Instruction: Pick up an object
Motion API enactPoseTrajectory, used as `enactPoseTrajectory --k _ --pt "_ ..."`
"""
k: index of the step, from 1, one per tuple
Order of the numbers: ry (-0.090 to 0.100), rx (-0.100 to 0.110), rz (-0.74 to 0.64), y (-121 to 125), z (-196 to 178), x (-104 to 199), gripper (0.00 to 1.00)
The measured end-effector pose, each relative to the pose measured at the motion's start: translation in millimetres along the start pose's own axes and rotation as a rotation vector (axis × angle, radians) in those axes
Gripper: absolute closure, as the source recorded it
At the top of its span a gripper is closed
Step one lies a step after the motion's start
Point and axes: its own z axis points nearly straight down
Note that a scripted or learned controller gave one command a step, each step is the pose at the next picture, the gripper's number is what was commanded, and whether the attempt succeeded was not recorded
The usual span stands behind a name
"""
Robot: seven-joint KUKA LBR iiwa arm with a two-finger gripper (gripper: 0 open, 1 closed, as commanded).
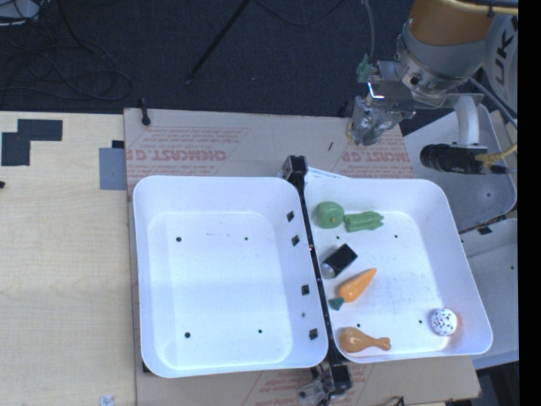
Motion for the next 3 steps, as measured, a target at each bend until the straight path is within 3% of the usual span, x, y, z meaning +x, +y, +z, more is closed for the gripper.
enactPoseTrajectory --k 1,2,3 --pt "-0.001 0.014 0.009 -72 36 -9 1.00" --pt "0.001 -0.005 -0.001 -100 -82 30 1.00" --pt "0.000 0.003 -0.002 -167 -133 81 1.00"
